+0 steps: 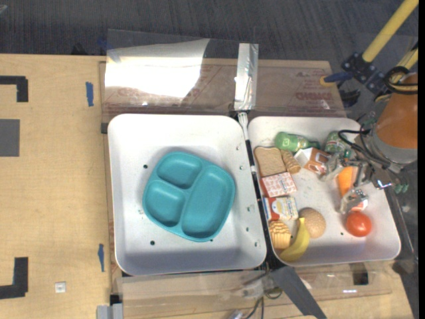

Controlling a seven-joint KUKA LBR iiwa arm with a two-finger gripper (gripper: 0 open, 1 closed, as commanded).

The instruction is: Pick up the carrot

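Observation:
The orange carrot (344, 178) lies in the right white bin (385, 248), near its right side. My gripper (356, 193) reaches in from the right and hangs low over the bin, just right of and touching or overlapping the carrot's lower end. Cables and the wrist hide part of the carrot's right side. The arm's orange band (402, 119) sits above the bin's right rim.
The right bin also holds a red tomato (358, 224), a banana (299, 240), a bread slice (269, 160), a green item (290, 141), a brown round item (313, 221) and small packets (279, 185). A teal divided plate (189, 195) rests in the left bin (126, 178).

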